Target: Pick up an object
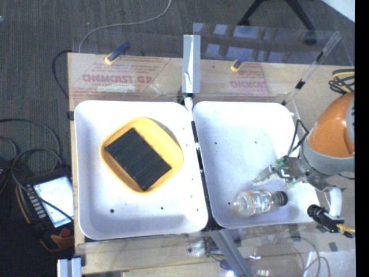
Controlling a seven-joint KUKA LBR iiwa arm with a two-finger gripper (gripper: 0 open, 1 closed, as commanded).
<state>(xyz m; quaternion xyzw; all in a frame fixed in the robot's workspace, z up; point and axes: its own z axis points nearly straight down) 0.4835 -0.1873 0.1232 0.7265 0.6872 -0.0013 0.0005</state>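
A clear plastic bottle (258,201) with a dark cap lies on its side near the front of the right bin (242,126), cap pointing right. My gripper (272,172) hangs at the right side of that bin, just above and behind the bottle, apart from it. In the left bin (86,154) a yellow dish (167,140) holds a black ridged slab (138,158).
A metal divider post (191,68) stands at the back between the bins. A clear panel with two yellow clips lies behind them. The back and left of the right bin show bare white floor.
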